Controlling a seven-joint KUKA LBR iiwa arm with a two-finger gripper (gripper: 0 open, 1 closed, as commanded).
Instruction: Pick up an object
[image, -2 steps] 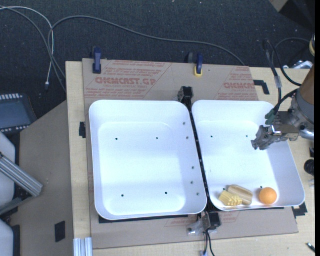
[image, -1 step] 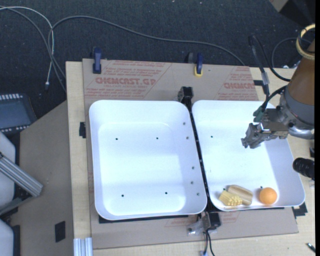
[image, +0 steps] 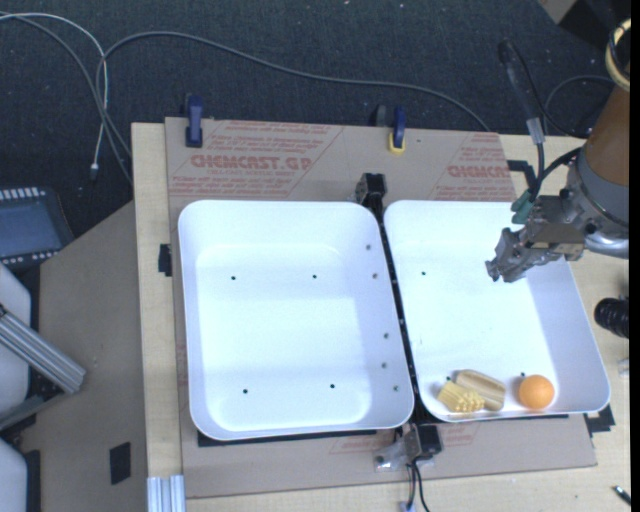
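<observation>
End effector (image: 508, 262) over the right bin's upper right area, well apart from the objects.

Whether it is parted or closed I cannot tell, and nothing shows in its grip. The right bin (image: 470, 330) carries three things along its near edge: a corn cob (image: 459, 398), a tan bread-like roll (image: 482, 383) touching it, and an orange ball (image: 536, 391) nearby. The left bin (image: 290, 315) sits beside it on the cardboard-topped desk (image: 250, 160), clamped at the back, with dark carpet (image: 300, 50) and cables (image: 100, 90) beyond.

A brown board bench (image: 330, 160) printed with red lettering carries two shallow white bins touching side by side: the left bin (image: 290, 320) and the right bin (image: 480, 320). Two blue clamps (image: 194, 120) grip its far edge.
</observation>
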